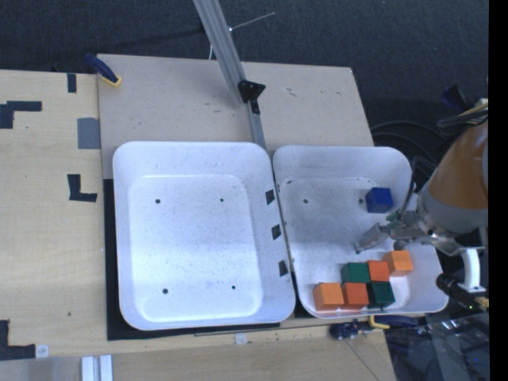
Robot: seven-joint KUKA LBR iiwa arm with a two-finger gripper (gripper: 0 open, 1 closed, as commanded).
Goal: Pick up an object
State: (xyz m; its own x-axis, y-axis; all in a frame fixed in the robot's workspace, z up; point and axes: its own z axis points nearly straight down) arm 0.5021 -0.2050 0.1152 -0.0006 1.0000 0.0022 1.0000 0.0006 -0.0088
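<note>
My gripper (386, 235) hangs over the right bin (333, 173), near its right wall, on the grey arm with the orange band (467, 173). It looks open with nothing between its fingers. A blue block (379, 199) lies just up and left of it. An orange block (401, 260) sits just below it. Along the bin's front edge is a cluster: an orange block (328, 294), another orange block (355, 294), a green block (356, 273), an orange block (379, 271) and a dark green block (382, 293).
The left bin (127, 213) adjoins the right one, with small black clips on the shared rim (275, 231). A slanted metal rail (226, 46) crosses the bench behind the bins. Cables and dark hardware crowd the right side.
</note>
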